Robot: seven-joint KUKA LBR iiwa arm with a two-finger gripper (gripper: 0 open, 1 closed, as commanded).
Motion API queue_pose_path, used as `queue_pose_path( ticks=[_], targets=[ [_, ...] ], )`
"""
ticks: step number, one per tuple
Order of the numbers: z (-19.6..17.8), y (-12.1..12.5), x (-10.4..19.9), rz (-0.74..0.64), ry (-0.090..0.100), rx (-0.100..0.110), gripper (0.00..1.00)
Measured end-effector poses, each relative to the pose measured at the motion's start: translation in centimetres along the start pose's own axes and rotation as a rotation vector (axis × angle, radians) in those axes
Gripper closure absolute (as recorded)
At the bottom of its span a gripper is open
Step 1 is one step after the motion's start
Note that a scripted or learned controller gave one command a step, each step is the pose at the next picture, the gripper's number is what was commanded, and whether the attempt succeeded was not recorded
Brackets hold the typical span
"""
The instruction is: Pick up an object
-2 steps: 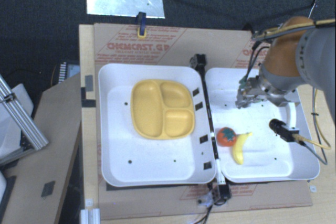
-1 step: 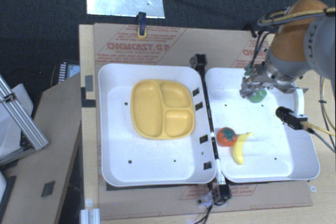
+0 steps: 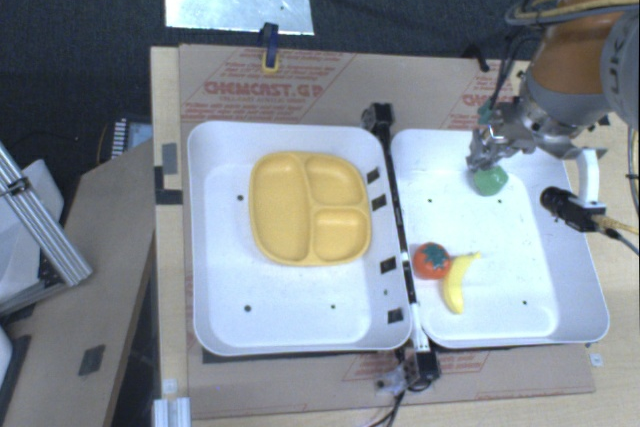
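Note:
A small green round object (image 3: pixel 491 181) lies near the back of the right bin (image 3: pixel 520 315). My gripper (image 3: pixel 485 158) hangs directly over it, its tip touching or nearly touching the object's top. Toward the front left of the same bin lie an orange-red tomato-like fruit (image 3: pixel 432 259) and a yellow banana (image 3: pixel 458 281), side by side and touching. The arm reaches in from the right, with its orange band above the wrist.
The left bin (image 3: pixel 215 295) holds a yellow divided plate (image 3: pixel 308 207) with three compartments. A black ridge (image 3: pixel 392 215) separates the two bins. The right half of the right bin is bare white floor.

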State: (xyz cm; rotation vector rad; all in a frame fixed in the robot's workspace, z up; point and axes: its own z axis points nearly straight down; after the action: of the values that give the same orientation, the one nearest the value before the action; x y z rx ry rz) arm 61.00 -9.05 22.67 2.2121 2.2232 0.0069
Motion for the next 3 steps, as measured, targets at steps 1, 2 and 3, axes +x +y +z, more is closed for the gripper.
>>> queue_pose_path(
  ticks=[1,2,3],
  targets=[
    [-4.9,0.7,0.7,-0.001,0.0,-0.001,1.0],
    [-3.1,-1.7,6.1,-0.004,0.003,0.008,1.0],
    [-1.3,-4.3,11.0,-0.004,0.002,0.009,1.0]
  ],
)
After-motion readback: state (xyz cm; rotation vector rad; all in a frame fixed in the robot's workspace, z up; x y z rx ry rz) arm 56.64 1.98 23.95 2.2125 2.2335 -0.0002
